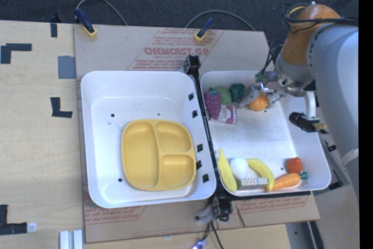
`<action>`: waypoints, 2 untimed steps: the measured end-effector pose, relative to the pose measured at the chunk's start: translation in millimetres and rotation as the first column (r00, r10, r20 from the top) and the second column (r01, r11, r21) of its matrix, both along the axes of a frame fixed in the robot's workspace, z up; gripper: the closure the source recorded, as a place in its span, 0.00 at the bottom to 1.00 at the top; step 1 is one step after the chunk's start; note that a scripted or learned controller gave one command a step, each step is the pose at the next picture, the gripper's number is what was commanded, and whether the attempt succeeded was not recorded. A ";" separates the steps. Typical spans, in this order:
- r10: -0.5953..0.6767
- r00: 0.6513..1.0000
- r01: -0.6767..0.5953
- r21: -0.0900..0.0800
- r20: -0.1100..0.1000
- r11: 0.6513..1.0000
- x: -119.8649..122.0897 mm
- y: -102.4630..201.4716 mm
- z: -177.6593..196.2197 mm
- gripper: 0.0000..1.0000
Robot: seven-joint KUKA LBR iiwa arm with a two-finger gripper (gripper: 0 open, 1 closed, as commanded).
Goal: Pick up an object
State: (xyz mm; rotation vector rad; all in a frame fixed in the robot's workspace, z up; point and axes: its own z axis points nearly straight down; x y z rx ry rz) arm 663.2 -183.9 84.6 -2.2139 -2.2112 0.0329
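My gripper hangs over the far part of the right bin, reaching in from the right. A small orange fruit sits right at its tip, touching or nearly touching it; I cannot tell if it is gripped. To the left of the fruit lie a green item, purple grapes and a pink-and-white packet. Along the near wall lie a yellow corn-like piece, a white egg, a banana, a carrot and a red fruit.
The left bin holds a yellow divided plate. The grey arm with its orange band stands over the right bin's far right corner. A black part juts over the right wall. Cables and clamps lie beyond the bins.
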 end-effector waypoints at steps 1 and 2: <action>-0.002 1.000 0.002 -0.002 0.000 1.000 -0.1 22.6 0.2 1.00; 0.003 1.000 -0.003 0.005 0.024 1.000 -30.1 91.5 100.3 1.00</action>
